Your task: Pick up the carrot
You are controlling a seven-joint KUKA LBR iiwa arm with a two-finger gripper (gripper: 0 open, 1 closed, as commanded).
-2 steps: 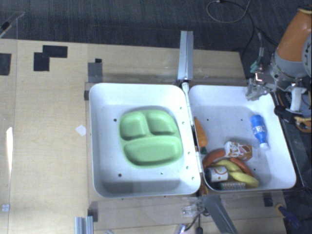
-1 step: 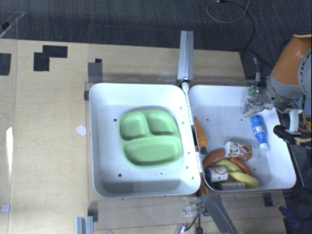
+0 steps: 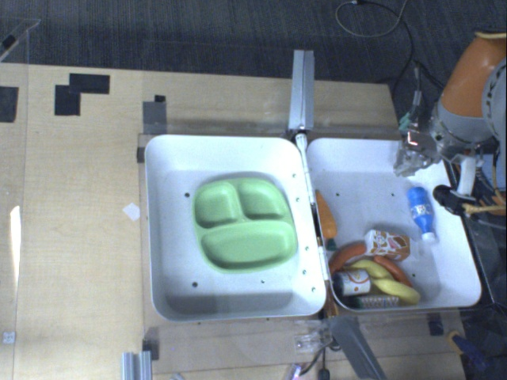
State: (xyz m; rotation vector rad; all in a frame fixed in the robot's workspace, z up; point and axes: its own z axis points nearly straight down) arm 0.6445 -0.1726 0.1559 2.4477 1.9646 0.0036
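- Reaching the carrot [image 3: 325, 217] comes first: it lies in the right bin [image 3: 372, 158], pressed along the left wall by the divider between the two bins, its length running roughly up and down the view.
- Judging from that, the hand [image 3: 412, 158] has to cross the bin leftward and come down with its closing line across the carrot's narrow width — not along its length.
- Because the wall sits right against one side, a finger on that side has little room; aiming for the lower, thicker part and keeping slightly off the wall looks safer.
- Just below the carrot's lower end sits a cluster — a reddish sausage-like piece [image 3: 356, 253], a banana [image 3: 390, 283], a small printed packet [image 3: 386, 244] — so a descent too far down the view could catch those instead.
- A blue bottle [image 3: 421, 210] lies near the bin's right side, well apart from the carrot and out of the likely path.
- Arm pose: it enters from the right, orange band uppermost, wrist angled down over the bin's upper right corner.
- I cannot tell how the hand is set; it hangs over bare bin floor, well apart from the carrot, with nothing visibly in it.
- On the surface, the left bin [image 3: 170, 212] carries a green divided tray [image 3: 242, 220].
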